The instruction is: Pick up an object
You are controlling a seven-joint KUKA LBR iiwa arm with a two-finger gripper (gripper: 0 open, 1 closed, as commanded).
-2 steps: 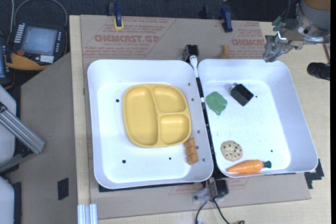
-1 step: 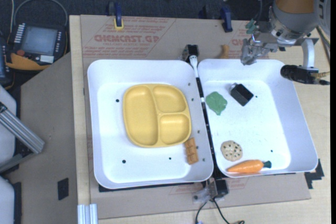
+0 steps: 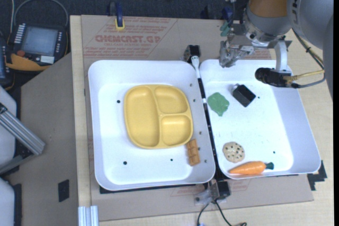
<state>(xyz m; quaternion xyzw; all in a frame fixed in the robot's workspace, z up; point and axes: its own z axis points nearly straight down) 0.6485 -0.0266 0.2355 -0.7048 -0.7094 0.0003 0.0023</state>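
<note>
Both bins are white: the left bin (image 3: pixel 100 129) and the right bin (image 3: pixel 296 129). The divided plate (image 3: pixel 157 115) in the left bin is pale yellow, and the small waffle piece (image 3: pixel 193 152) near that bin's front right corner is orange-brown. In the right bin, the leaf-like piece (image 3: pixel 218 103) is green, the small block (image 3: pixel 243 95) is black, the cookie (image 3: pixel 233 151) is beige with dark dots, and the carrot (image 3: pixel 248 168) is orange with a green tip. The surface (image 3: pixel 132 34) is brown cardboard with red letters.

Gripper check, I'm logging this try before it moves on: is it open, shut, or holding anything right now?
Gripper: above the far edge of the right bin, nothing visible between its fingers; open or shut cannot be told.
</note>
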